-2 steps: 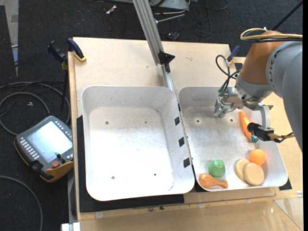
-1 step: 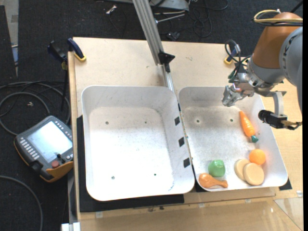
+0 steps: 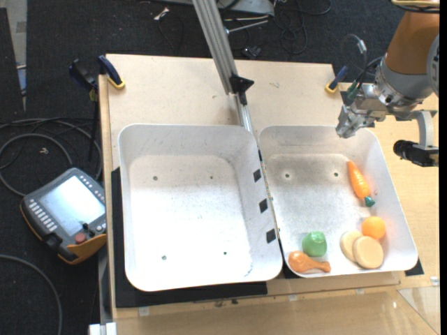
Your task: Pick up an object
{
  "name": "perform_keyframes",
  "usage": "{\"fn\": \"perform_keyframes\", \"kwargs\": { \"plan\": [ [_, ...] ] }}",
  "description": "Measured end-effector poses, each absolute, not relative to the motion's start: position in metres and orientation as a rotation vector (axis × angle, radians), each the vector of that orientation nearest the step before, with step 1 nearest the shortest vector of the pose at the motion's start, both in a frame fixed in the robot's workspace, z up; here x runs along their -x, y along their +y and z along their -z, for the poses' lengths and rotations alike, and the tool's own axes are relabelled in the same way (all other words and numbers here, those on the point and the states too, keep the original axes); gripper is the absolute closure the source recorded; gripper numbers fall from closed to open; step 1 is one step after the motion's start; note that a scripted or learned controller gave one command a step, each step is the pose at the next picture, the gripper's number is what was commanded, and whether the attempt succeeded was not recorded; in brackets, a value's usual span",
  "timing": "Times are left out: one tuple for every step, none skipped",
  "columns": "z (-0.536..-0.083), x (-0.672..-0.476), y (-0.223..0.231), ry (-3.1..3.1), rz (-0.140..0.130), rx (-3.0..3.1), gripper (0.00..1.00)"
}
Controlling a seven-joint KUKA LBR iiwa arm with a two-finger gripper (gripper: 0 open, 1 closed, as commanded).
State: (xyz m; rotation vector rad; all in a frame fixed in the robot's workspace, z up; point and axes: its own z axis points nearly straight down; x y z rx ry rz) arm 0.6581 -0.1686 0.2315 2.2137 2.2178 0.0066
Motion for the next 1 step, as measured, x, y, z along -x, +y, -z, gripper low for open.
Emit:
{"fn": "perform_keyframes", "kwargs": {
  "plan": [
    [-0.266, -0.6593, -0.1685, 2.221, -0.004, -2.215, 1.0]
  ]
}}
